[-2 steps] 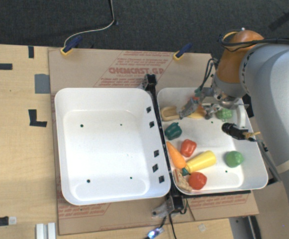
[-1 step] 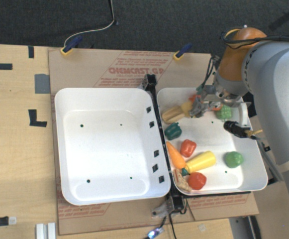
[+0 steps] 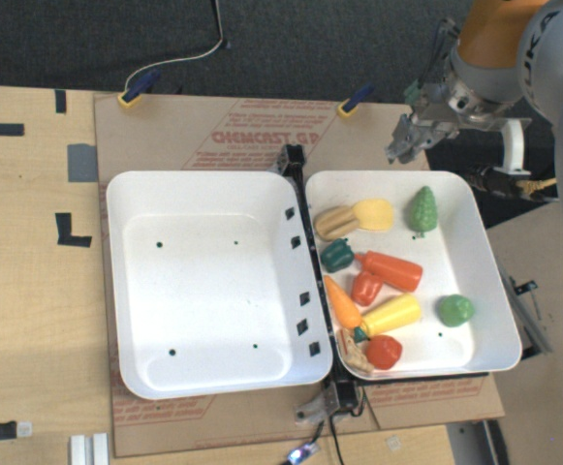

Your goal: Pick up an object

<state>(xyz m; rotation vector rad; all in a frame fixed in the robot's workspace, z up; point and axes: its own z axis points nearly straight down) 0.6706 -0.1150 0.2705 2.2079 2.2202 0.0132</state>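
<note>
The wooden surface (image 3: 29, 289) has brown cardboard (image 3: 252, 134) on it, and two white bins sit on that. The left bin (image 3: 203, 366) is bare. The right bin (image 3: 484, 289) holds toy food: a red tomato (image 3: 384, 353), yellow corn (image 3: 390, 314), an orange carrot (image 3: 342, 301), and a green bumpy one (image 3: 422, 209) farther back. Beyond it hangs the claw (image 3: 404, 149); I cannot tell if it is open.

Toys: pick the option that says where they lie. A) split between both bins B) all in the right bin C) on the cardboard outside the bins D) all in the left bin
B: the toys all sit inside the right bin, clustered against its left wall beside the divider.
</note>
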